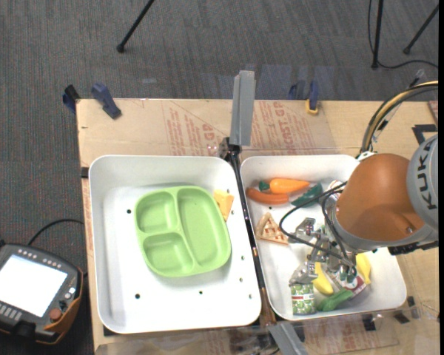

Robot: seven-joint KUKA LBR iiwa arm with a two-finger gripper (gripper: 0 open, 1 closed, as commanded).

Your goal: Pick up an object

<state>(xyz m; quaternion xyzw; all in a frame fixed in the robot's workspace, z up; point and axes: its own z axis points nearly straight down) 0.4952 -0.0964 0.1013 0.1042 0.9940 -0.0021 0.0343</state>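
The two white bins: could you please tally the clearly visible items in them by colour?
Green: 3, divided plate, can, pod under the gripper
Orange: 2, carrot, wedge
Yellow: 1, banana
Tan: 1, pizza slice
Total: 7; others hidden by the arm.

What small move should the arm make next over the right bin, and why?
Probably a short straight descent: the gripper hangs over the pile of a yellow piece, a green piece and a small can at the right bin's front, nothing visibly grasped.

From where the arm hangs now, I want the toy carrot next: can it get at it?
Probably yes. The carrot lies uncovered at the right bin's far end, with nothing lying on it.
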